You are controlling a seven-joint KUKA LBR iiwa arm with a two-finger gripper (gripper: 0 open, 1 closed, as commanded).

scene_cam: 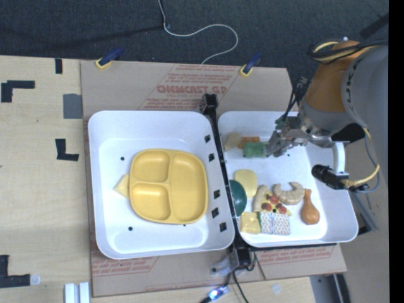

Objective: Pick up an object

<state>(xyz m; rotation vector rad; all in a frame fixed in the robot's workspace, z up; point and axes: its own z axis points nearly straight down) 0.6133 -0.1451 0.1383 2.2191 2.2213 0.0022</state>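
Over right bin [328, 232] — gripper [276, 145] beside green block [253, 149]

left white bin [101, 169]: holds yellow 3-compartment plate [169, 186], pale yellow wedge [121, 184] poking out at its left edge | cardboard sheet [183, 87]: under both bins, red print, 2 blue-yellow clips [110, 57] at back corners | white cable [202, 33]: loops over dark floor | wooden bench [38, 188]: black marks
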